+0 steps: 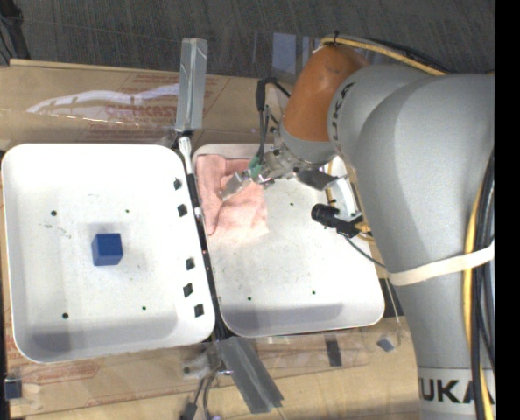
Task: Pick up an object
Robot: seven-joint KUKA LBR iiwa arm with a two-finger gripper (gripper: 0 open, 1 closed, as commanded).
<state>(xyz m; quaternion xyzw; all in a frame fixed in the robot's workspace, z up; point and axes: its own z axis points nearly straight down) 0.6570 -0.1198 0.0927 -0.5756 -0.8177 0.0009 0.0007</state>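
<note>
Pink cloth (232, 201) lies crumpled in the far left corner of the right bin (330, 309), pressed up near the divider between the two bins. It looks like soft terry or fleece, bunched into loose folds, with its near edge trailing toward the middle of the bin floor. My gripper (240, 185) is down over the far part of that cloth, reaching in from the right, and it appears to be touching or just above the fabric. From this slanted look down I cannot tell how my end effector stands, nor whether any fabric is caught in it, so I will not claim a hold.

Over in the left bin (32, 169) a small blue cube (108, 248) sits alone on the white floor, well apart from me and from the cloth.

As for handling, I judge the cloth light and limp. It will not slip the way a hard thing does, but it will drape and stretch, and a pinch on a single thin layer could slide off as I rise. The best place to take it is a raised fold near the middle of the heap, where several layers stack together. A lift should go straight up so the trailing edge clears the bin wall beside it.
</note>
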